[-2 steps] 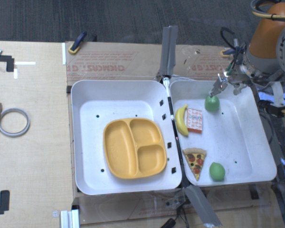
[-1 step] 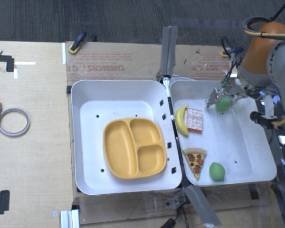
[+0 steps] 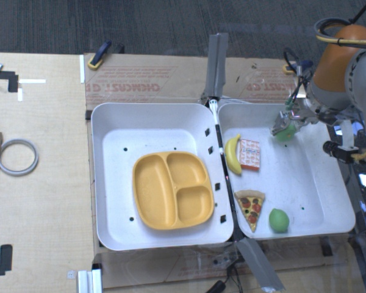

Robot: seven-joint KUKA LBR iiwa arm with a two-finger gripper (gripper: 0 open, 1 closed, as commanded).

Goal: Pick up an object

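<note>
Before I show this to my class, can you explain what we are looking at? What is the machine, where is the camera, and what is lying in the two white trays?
One camera looks down at a slant on a bench. The grey and orange machine at the right is a robot arm; its end effector hangs over the right bin, near something small and green that is too blurred to name. I cannot tell whether it grips anything. That bin holds a banana, a small red and white box, a toy pizza slice and a green ball-like fruit. The left bin holds a yellow divided plate. A tape roll lies on the bench.
</note>
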